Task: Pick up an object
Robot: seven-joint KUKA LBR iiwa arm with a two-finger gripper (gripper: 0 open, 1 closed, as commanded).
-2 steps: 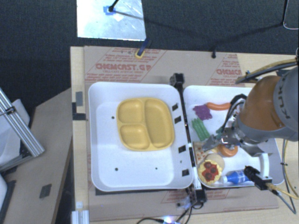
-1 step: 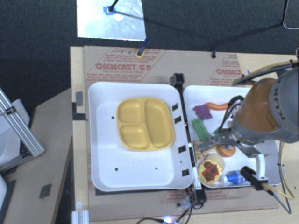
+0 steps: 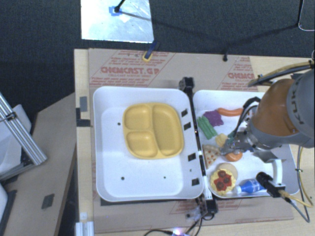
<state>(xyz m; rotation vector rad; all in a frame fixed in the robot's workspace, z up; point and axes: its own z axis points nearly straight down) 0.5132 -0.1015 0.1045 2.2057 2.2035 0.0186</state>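
Two white bins [image 3: 106, 132] sit side by side. One yellow divided plate [image 3: 151, 131] lies in the left bin. The right bin holds seven toy foods (some partly hidden): one hot dog [image 3: 229, 111], one purple piece [image 3: 213, 117], one green piece [image 3: 206, 127], one pizza slice [image 3: 210, 156], one spaghetti plate [image 3: 223, 179], one blue bottle [image 3: 250, 186], one orange piece [image 3: 234, 157].

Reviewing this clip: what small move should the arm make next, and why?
Probably a short descent. The gripper hovers in the right bin among the toy food, near the pizza slice and an orange piece, with nothing visibly between its fingers. I cannot tell its finger state.
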